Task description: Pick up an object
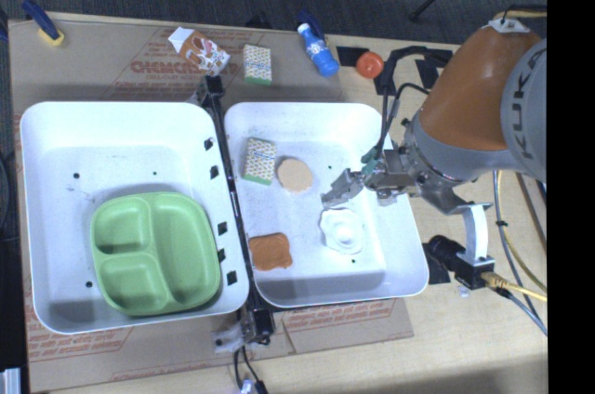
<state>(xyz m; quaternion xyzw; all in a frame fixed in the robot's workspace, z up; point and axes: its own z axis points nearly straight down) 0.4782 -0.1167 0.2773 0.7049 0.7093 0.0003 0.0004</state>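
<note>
Arm (483, 104) comes in from the right, over the right bin's (307, 285) right wall. Gripper (342, 188) sits low inside that bin, just above a white rounded object (342, 231), near it but no contact I can confirm. Nothing seen between the fingers; can't tell from this angle whether they're spread or closed.

Right bin contents: green/cream packet (260, 160) upper left, round tan disc (296, 175) just beside it, orange-brown piece (270, 251) lower left, white object right of centre. All well apart from each other except packet and disc. Nothing between gripper and the white object.

Left bin (56, 132): green divided tray (153, 251), lower half.

On the tabletop (465, 346) behind the bins: blue bottle (318, 48), orange ball (370, 63), second green/cream packet (257, 64), snack wrapper (197, 51), blue-yellow clamp (43, 22) far left.

Wrist bulk hides the bin's right rim and part of the gripper body. Cables (516, 271) trail off the right side.

Cardboard under the bins has reddish print, partly covered, not legible. Large "KU" lettering on the arm, cut off at the edge.
</note>
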